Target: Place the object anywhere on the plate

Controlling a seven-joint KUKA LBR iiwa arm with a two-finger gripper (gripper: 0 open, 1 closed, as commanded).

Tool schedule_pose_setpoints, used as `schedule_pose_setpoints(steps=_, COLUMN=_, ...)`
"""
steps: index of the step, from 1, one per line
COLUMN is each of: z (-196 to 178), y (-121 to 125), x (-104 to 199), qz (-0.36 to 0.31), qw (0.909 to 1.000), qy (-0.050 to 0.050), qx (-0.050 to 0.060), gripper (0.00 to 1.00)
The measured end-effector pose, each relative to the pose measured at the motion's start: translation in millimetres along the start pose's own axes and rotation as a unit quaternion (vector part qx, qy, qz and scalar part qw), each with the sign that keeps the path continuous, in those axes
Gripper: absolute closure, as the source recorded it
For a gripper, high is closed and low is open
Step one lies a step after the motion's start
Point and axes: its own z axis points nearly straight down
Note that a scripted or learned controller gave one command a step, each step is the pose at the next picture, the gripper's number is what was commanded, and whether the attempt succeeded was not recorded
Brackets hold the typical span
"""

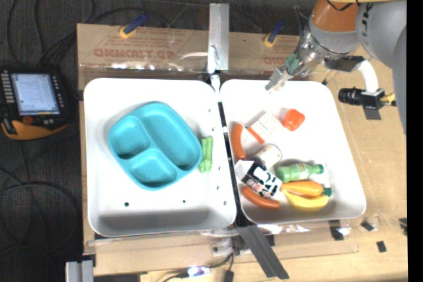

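Green pod (206, 154), long axis near-vertical

Blue plate (155, 144) sitting in the left bin

The plate, turquoise and divided into three compartments, is lying flat and turned at a slant; a small green object (206, 154) (long and narrow, exact kind unclear) is resting just beside its right rim, apart from the compartments.

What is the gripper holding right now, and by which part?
Nothing visible: the gripper hovers at the right bin's back rim, above the toys, with no object between its fingers.
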Motion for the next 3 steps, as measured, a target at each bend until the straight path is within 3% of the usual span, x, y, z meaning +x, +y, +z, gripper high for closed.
schedule_pose_setpoints(steps=1, z=-35, y=-26, x=88, qz=-0.030, qw=0.9995, qy=-0.001, qx=0.001, gripper=1.00)
schedule_pose_setpoints(steps=2, z=-45, y=-3, x=126, qz=-0.174, qw=0.9847, qy=-0.002, qx=0.001, gripper=1.00)
schedule_pose_setpoints(steps=3, z=-104, y=-35, x=69, qz=-0.114, qw=0.9934, qy=-0.002, qx=0.001, gripper=1.00)
